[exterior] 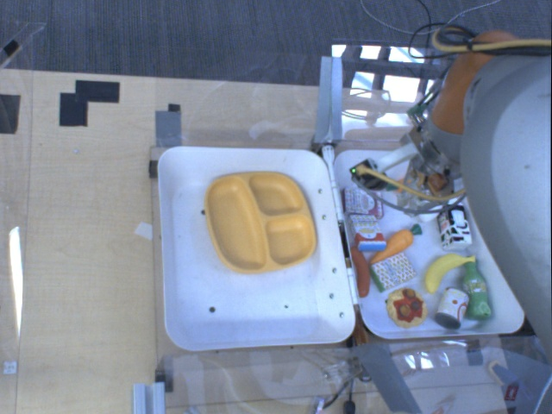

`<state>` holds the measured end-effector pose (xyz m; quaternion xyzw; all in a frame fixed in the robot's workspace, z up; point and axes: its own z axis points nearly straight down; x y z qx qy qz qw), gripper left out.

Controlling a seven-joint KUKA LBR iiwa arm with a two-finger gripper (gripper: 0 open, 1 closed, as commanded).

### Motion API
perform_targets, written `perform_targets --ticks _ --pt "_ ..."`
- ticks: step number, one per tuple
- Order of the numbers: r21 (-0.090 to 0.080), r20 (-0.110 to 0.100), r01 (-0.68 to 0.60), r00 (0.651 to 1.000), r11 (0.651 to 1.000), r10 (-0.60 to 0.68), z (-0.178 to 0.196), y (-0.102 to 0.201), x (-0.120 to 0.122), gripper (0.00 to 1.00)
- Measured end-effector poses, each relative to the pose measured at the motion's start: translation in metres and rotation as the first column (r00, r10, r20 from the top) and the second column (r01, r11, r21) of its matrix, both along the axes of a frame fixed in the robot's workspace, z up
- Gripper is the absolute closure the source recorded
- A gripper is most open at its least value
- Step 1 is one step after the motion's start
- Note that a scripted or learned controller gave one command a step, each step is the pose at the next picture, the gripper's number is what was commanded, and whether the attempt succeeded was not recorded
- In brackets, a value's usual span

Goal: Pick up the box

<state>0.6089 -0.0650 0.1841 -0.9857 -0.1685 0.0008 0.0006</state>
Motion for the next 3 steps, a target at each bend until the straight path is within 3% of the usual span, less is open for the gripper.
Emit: perform_targets --ticks 1,2,3 --pt "-0.001 0.003 -0.038 0.999 0.999 0.038 -0.020 -0.026 0.023 1.00" --pt "0.000 0.003 -0.040 0.999 0.999 0.040 -0.020 -0.026 0.023 0.00" --pt "0.000 0.006 0.021 1.000 1.000 -0.021 -0.097 -0.016 0.031 0.00"
